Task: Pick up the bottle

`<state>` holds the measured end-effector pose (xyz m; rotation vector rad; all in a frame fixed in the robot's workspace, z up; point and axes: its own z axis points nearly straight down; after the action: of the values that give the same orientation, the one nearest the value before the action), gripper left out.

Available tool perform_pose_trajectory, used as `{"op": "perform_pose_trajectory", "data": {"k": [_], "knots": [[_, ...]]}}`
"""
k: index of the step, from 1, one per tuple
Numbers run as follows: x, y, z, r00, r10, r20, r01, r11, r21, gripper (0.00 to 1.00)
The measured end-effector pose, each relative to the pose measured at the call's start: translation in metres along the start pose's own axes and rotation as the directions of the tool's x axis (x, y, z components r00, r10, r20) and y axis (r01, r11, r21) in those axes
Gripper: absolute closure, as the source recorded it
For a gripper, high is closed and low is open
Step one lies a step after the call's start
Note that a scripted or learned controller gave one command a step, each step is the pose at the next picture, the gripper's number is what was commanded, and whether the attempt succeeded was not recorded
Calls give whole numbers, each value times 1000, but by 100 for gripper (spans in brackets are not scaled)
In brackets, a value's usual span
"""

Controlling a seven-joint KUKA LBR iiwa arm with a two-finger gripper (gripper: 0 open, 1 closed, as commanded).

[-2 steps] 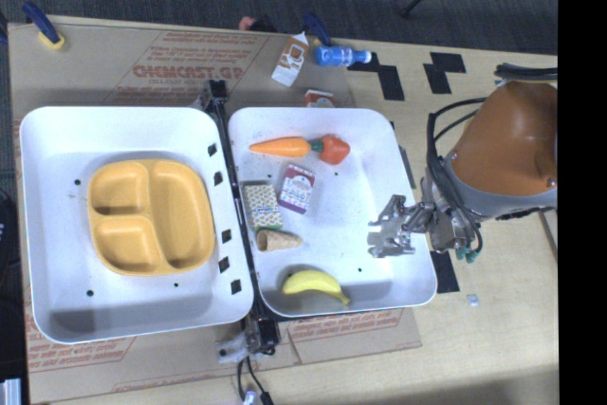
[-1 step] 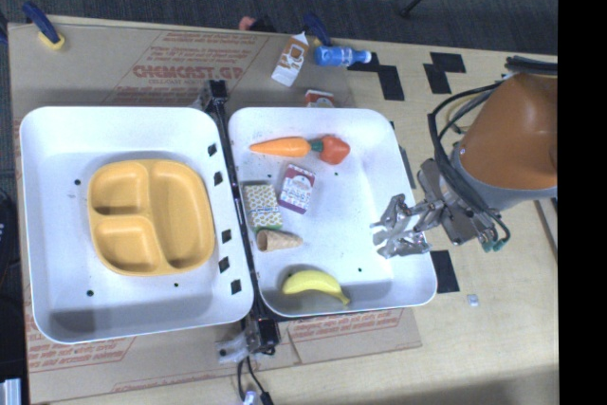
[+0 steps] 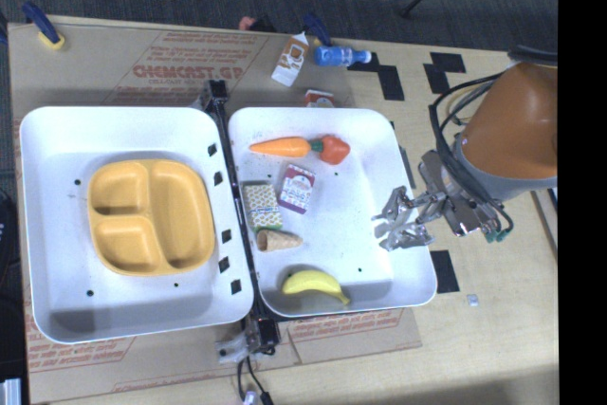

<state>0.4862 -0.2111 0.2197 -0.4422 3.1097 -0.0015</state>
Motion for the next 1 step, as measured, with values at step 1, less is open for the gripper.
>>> {"op": "perform_pose_trajectory", "data": {"k": [1], "knots": [[-5,-1,-29,978,-209,1,209,978,0,100]]}}
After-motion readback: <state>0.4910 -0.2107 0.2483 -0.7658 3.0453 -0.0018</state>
